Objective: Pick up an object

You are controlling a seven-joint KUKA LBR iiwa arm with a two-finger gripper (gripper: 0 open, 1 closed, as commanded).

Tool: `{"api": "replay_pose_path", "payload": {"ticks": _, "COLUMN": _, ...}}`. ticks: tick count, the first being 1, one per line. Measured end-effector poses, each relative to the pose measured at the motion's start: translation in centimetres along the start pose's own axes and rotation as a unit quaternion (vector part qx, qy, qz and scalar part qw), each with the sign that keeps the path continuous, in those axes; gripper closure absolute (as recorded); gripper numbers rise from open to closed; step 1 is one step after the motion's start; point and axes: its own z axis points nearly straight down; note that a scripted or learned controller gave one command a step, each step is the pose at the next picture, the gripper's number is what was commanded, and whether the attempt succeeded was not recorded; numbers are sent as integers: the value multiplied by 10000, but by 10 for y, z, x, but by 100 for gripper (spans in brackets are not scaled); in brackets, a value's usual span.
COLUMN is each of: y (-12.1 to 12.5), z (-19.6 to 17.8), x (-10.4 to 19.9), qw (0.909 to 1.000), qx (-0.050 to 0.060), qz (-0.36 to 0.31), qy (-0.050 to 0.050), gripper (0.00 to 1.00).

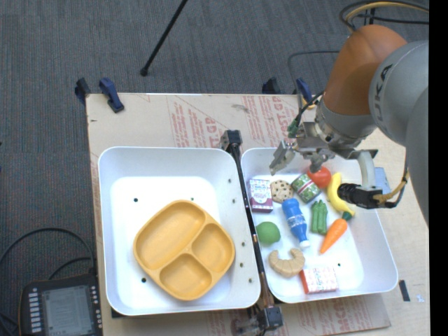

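Over the right bin [378, 257] of the worktop, seen from the fixed overhead camera, the gripper [308, 156] hangs at the bin's far edge, its jaws apparently spread with nothing visible between them. Below it lies a cluster of small toy foods: a red tomato [320, 176] and a green-labelled can [305, 187] nearest the jaws, then a cookie [281, 190], a small carton [260, 194], a banana [338, 194], a blue bottle [296, 220], a green pod [319, 216], a carrot [334, 234], a lime [267, 232], a croissant [288, 262] and a red packet [319, 279]. The left bin [115, 187] holds a yellow divided tray [183, 249]. Judged by appearance, these pieces are light, rigid plastic, smooth and liable to slip; the can, closest to the jaws, would best be pinched across its curved sides.
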Motion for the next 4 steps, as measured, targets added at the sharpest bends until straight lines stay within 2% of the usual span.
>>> {"api": "replay_pose_path", "payload": {"ticks": 1, "y": 7, "z": 132, "x": -33, "qw": 10000, "qx": -6, "qz": 15, "qy": 7, "gripper": 0}}
{"api": "replay_pose_path", "payload": {"ticks": 2, "y": 7, "z": 125, "x": -31, "qw": 10000, "qx": 23, "qz": -17, "qy": 17, "gripper": 100}}
{"api": "replay_pose_path", "payload": {"ticks": 3, "y": 7, "z": 125, "x": -31, "qw": 10000, "qx": 26, "qz": -21, "qy": 16, "gripper": 0}}
{"api": "replay_pose_path", "payload": {"ticks": 4, "y": 6, "z": 119, "x": -30, "qw": 10000, "qx": 58, "qz": -48, "qy": 20, "gripper": 100}}
